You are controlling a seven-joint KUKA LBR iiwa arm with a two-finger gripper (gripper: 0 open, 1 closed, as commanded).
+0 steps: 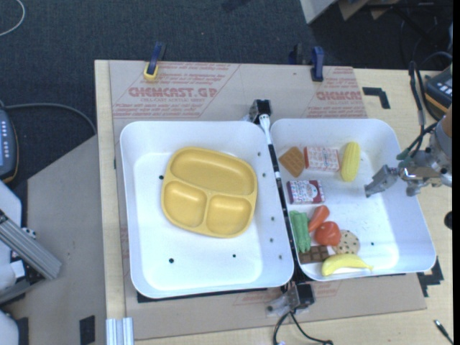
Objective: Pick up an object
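The toy foods lie in the right bin (413,228): corn (350,161) far, banana (345,265) and tomato (328,232) near. The gripper (392,178) hovers at the bin's right side, fingers apparently spread, holding nothing. Approach step; next it must descend over one item. The left bin (136,192) holds a yellow divided plate (209,191).

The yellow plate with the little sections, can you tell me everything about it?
The yellow plate looks like smooth plastic, with rounded corners. Raised ridges split it into three sections: one wide one along the back and two smaller ones in front. Nothing lies in them. It sits flat, turned slightly askew, in the left white bin, touching only the bin's floor. The toy foods lie in the other bin.
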